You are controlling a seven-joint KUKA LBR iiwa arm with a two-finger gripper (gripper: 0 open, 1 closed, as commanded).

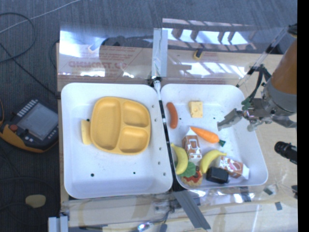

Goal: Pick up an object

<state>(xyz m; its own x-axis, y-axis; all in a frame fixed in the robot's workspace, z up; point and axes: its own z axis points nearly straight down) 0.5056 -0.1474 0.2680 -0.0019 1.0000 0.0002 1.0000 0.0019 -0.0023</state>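
Note:
My gripper [236, 123] hovers over the right side of the right bin [251, 151], its fingers spread open with nothing between them. The left finger [226, 123] points toward an orange carrot [205, 135], a short way right of it and apart from it. Further left lie a yellow cheese block [196, 108] and a red sausage [171, 115]. At the front of this bin crowd two bananas [180, 158] [210, 159], a small carton [192, 147], a black object [217, 175] and a red-and-white packet [234, 167].
The left bin [77, 178] holds a yellow divided plate [119, 124] with a small yellow piece [85, 132] against its left edge. A handheld controller [34, 124] lies on the floor at the left. Clear panels [159, 52] stand behind both bins.

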